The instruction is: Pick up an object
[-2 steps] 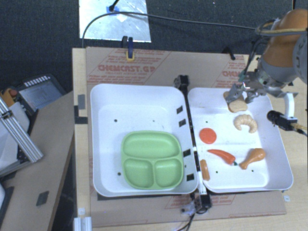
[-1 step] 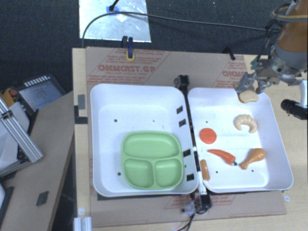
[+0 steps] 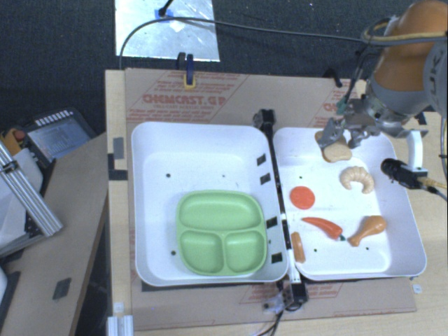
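My gripper (image 3: 342,133) hangs over the far left corner of the right bin (image 3: 402,268), right above a tan bread-like piece (image 3: 337,152) and touching or nearly touching its top. Further into that bin lie a pale croissant (image 3: 358,179), an orange-red disc (image 3: 302,197), a red chili pepper (image 3: 323,225), a brown drumstick (image 3: 367,229) and a small sausage (image 3: 297,246) against the left wall. A green divided plate (image 3: 220,231) sits in the left bin (image 3: 150,152).
A black divider strip (image 3: 274,187) runs between the two bins. A black fitting (image 3: 397,169) on a white bracket juts over the right bin's right rim. A yellow clamp (image 3: 187,72) and a cable (image 3: 231,25) lie behind the bins.
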Controlling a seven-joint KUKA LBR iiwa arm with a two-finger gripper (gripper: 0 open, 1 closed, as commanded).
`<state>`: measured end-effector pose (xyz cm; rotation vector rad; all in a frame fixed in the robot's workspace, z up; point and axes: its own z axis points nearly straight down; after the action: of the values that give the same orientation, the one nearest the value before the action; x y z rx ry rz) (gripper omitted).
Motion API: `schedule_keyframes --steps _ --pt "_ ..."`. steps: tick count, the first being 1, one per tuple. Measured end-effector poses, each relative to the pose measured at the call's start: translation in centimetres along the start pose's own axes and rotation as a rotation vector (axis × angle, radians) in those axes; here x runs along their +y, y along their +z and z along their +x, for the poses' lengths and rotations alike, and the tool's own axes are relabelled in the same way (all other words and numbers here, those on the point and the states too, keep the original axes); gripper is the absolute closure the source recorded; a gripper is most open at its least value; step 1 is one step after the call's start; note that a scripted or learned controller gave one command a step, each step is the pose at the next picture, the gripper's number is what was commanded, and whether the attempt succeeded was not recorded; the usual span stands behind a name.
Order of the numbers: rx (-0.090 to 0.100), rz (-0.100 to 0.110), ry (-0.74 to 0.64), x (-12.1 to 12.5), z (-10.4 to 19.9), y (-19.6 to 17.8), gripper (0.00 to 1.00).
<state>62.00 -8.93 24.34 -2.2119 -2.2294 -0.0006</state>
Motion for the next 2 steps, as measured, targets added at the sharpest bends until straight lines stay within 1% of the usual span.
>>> schedule_keyframes --steps 1,2 --pt "0.0 -0.002 -0.001 -1.5 5.7 -0.5 1.0" --pt "0.001 0.0 -0.001 -3.6 10.6 -0.9 1.0"
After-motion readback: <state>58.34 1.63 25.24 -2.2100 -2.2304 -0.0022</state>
